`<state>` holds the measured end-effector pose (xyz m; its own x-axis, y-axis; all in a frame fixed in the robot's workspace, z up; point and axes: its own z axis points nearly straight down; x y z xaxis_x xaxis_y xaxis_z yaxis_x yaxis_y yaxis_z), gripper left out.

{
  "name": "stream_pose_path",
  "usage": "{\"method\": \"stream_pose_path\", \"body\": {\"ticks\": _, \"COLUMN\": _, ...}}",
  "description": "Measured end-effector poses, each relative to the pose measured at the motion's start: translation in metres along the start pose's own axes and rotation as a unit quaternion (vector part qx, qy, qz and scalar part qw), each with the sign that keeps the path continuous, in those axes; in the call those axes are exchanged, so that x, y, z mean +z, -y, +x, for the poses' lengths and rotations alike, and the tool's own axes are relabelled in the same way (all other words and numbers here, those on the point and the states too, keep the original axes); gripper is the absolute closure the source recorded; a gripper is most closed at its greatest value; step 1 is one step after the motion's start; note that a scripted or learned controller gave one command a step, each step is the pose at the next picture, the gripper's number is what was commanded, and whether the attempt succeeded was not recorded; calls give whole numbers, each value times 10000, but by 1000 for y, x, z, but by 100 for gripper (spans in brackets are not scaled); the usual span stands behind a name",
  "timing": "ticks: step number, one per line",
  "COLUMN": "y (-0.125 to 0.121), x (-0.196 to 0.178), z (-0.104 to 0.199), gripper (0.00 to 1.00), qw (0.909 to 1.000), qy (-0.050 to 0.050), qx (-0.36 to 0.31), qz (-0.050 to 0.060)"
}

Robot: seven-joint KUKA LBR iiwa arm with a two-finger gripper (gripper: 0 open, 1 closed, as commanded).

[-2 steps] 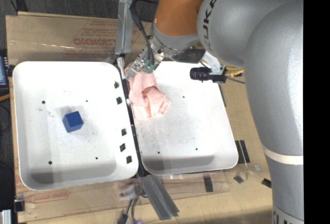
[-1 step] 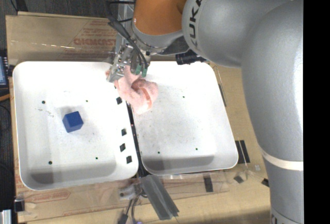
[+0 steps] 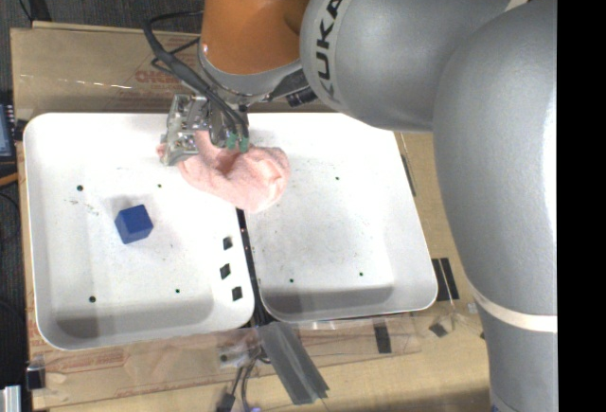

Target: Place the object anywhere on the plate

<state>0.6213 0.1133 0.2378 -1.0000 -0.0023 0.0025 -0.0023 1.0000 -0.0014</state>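
Pink soft object (image 3: 241, 175) hanging directly beneath the gripper (image 3: 210, 137), over the divide between the two white bins (image 3: 57, 211)
Its upper end appears pinched between the closed fingers; a blue cube (image 3: 134, 223) lies below-left of the gripper, well apart

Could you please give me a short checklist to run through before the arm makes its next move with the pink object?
1. Soft pink crumpled cloth-like object located: ok, it lies across the divide between the two shallow white bins.
2. Hand position: ok, at the pink object's upper left edge, over the left bin's far side.
3. Grasp secured: cannot tell, the fingers are hidden among the hardware.
4. Plate as target: cannot tell, I can pick out no plate.
5. Small blue cube out of the way: ok, it sits apart in the left bin.
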Motion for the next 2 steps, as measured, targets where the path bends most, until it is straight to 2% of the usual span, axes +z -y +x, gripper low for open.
{"method": "stream_pose_path", "body": {"ticks": 1, "y": -50, "x": 3, "z": 11, "gripper": 100, "qw": 10000, "qy": 1, "qx": -25, "qz": 2}}
{"method": "stream_pose_path", "body": {"ticks": 2, "y": -50, "x": 3, "z": 11, "gripper": 0, "qw": 10000, "qy": 4, "qx": -22, "qz": 0}}
